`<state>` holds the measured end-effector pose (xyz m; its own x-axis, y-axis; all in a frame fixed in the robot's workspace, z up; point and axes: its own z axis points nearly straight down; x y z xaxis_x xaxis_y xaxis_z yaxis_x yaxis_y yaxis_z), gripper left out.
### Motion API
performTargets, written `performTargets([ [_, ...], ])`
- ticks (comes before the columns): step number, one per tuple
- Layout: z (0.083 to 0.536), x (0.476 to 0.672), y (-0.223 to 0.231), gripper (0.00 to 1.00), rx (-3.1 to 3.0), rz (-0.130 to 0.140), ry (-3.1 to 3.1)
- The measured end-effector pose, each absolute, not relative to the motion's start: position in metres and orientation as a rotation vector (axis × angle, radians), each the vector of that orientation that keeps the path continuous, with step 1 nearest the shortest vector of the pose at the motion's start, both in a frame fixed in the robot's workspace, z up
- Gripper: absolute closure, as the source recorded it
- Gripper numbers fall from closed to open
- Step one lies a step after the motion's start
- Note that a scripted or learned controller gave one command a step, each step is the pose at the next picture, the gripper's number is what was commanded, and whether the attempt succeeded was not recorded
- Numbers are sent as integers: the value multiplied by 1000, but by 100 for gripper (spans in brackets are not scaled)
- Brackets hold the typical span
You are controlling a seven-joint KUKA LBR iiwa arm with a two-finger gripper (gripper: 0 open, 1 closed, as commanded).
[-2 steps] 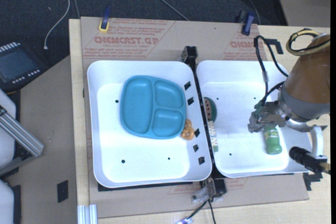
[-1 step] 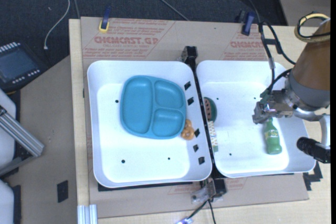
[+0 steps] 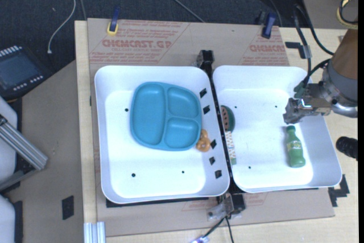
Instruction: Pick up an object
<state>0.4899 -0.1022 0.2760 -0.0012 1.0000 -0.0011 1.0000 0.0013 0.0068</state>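
Right now your gripper [image 3: 293, 114] hangs over the right bin [image 3: 256, 179], near its right-hand wall, and from this slanted view I cannot tell how its tips stand. Just below it in the picture you have a green bottle [image 3: 295, 148] lying on the bin floor, its cap end pointing up toward the gripper; whether the two touch is not clear, and nothing shows the bottle gripped. At the right bin's left wall, close to the divider, you can see a small round dark-green and brown object [image 3: 227, 117] with a pale speckled strip [image 3: 230, 144] just beneath it. Over in the left bin [image 3: 114, 168] a blue three-compartment plate [image 3: 166, 116] lies flat near the middle, and a small orange-tan piece [image 3: 203, 142] sits against its lower right edge.
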Motion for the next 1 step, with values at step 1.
performTargets([
  [1,279,511,-53,100,2214,4,2228],
])
